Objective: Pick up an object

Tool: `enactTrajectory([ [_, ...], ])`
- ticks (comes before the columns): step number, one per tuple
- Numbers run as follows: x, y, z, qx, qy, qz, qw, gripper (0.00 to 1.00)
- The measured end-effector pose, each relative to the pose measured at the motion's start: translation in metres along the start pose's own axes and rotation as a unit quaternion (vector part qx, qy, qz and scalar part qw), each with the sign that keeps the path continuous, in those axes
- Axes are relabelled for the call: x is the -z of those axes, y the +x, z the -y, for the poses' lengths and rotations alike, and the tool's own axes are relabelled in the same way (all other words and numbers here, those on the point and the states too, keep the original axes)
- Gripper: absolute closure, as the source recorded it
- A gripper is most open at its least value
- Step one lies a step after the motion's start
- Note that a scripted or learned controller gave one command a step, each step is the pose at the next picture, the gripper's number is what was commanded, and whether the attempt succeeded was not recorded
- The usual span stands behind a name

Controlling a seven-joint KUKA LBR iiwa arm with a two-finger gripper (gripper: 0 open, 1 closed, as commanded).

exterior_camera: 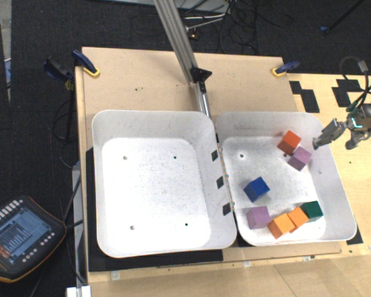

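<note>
Beside right white plastic bin [334,184], at its far edge: two-finger metal gripper [340,135] with jaws parted, grasping nothing, probably approaching small orange cube [289,142] near purple cube [300,158].

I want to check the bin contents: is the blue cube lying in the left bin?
No, the blue cube lies in the right bin, near its middle, with the other coloured blocks around it.

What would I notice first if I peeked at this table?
Probably the bright blocks in the right bin: an orange block and a purple block near its far edge, and a blue block in the middle. Then the gripper, hovering at that bin's right rim.
</note>
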State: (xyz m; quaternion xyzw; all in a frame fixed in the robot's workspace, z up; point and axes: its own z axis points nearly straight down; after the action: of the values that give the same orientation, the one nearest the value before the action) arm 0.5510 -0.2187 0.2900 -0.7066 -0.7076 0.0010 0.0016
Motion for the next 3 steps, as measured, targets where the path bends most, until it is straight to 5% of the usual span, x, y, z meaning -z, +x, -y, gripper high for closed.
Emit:
enactTrajectory([
  [1, 0.002, 0.000, -0.001, 0.001, -0.002, 0.001, 1.0000, 0.00],
  [3, -0.115, 0.001, -0.005, -0.001, 0.001, -0.001, 1.0000, 0.00],
])
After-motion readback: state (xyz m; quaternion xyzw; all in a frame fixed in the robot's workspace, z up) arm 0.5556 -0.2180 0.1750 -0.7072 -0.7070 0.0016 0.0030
